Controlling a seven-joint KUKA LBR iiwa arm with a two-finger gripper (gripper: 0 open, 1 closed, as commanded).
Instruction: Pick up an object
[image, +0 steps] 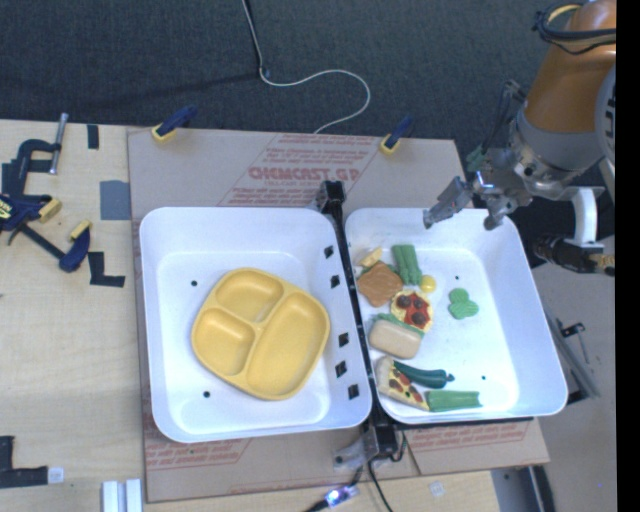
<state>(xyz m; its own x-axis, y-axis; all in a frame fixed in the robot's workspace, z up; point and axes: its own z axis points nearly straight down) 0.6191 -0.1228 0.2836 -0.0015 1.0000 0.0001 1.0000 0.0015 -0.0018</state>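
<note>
- The gripper (466, 207) hung over the far rim of the right bin (530, 300), fingers spread apart, nothing between them.
- Below it, the toy food sat bunched on that bin's left side: a green bean piece (406, 264), a brown cookie (380, 285), a pizza slice (413, 309), a bread roll (395, 339).
- A small green piece (462, 304) lay apart, toward the middle.
- The left bin (170, 300) held a yellow divided plate (261, 332).
</note>
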